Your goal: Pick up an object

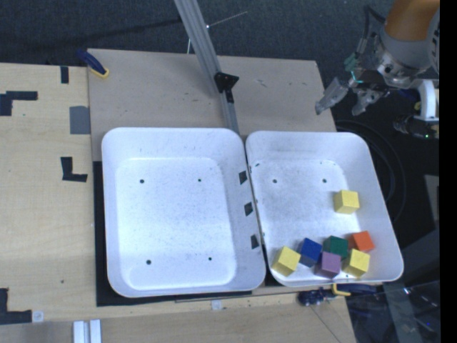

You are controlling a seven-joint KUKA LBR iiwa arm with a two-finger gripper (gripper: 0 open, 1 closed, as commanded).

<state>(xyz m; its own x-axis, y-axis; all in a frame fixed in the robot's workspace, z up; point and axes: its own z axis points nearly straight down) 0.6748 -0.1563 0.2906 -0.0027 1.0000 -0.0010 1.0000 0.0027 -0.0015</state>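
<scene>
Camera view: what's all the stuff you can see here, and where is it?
Bins: 2, white, side by side on the bench; left bin, right bin.
Yellow cubes: 3, right bin; one alone, two at the near edge.
Blue cube: 1, near edge.
Green cube: 1, near edge.
Purple cube: 1, near edge.
Orange cube: 1, near edge.
Metal pole: 1, grey, behind the bins.
Hand: 1, grey, beyond the right bin.

The wooden bench [178,84] bears two white bins [171,213] side by side.
</scene>
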